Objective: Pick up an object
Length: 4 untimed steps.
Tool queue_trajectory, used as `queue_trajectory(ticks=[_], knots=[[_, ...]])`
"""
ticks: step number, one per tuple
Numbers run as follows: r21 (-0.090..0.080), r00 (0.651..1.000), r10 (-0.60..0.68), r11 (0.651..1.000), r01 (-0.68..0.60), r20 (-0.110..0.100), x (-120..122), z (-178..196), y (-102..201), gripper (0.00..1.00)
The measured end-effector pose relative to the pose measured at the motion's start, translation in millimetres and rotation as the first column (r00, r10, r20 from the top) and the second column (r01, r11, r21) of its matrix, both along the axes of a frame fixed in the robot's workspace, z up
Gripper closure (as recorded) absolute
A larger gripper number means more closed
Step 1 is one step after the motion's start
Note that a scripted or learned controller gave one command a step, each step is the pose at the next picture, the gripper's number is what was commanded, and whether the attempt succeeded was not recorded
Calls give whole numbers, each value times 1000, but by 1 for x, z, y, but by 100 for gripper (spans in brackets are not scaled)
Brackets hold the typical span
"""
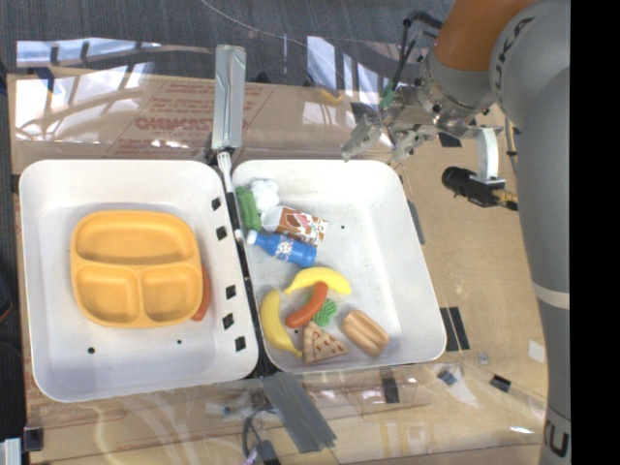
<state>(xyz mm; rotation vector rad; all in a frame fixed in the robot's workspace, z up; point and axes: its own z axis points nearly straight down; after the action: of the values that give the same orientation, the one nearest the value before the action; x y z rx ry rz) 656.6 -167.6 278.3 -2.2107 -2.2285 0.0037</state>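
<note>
The gripper (383, 143) hangs above the far rim of the right bin (412, 260), near its back right corner, with its two fingers spread apart and nothing between them. Under the orange band, the arm (528, 85) fills the upper right of the view. The objects to pick from lie in the right bin, crowded toward its left wall and near edge: a green and white bottle (254, 204) by the divider, a brown and white carton (298, 225) beside it, a blue bottle (285, 249) just below, then two bananas (320, 280), a red sausage (307, 304), a pizza slice (322, 344) and a bread roll (364, 330) near the front rim. The bin's far right portion, below the gripper, is bare white floor. In the left bin (48, 356), a yellow divided tray (136, 267) sits in the middle, with bare margin between it and every wall.
</note>
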Motion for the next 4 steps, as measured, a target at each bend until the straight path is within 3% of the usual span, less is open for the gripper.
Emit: queue_trajectory(ticks=[1, 2, 3, 4], knots=[[-3, 998, 66, 998, -66, 9, -38, 61, -20, 0], [1, 999, -35, 999, 35, -2, -31, 25, 42, 0], [0, 999, 43, 999, -43, -2, -40, 3, -12, 0], [4, 994, 110, 994, -110, -9, -111, -139, 26, 0]])
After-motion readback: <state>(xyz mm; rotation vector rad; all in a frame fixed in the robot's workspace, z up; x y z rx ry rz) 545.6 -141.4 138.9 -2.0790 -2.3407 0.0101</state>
